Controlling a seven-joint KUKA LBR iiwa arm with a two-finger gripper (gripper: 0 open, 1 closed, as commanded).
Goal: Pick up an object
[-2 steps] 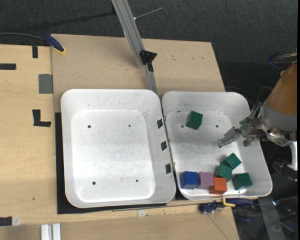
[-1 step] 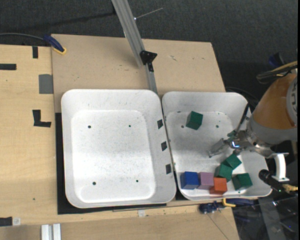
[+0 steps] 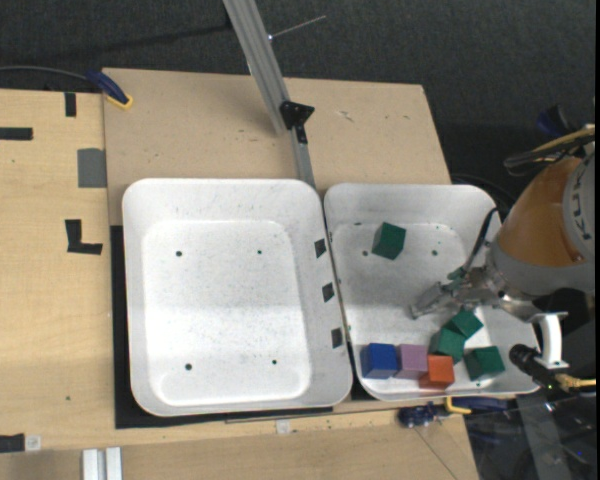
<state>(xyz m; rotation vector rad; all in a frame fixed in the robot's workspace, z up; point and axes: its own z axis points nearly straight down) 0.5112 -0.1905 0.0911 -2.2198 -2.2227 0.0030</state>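
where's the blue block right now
The blue block sits in the right bin, at its near left corner, beside the purple block.

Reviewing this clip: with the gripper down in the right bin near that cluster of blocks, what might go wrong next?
The gripper sits beside tightly packed blocks: green blocks, the orange block and purple block. It may nudge them apart or catch two at once. The cluster hugs the right bin near corner, so a finger could strike the wall.

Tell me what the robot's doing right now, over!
Tool low in right bin, above the block cluster. Nothing seen held. Green block just beside it, lone green block farther back. Blue, purple, orange blocks crowd the front.
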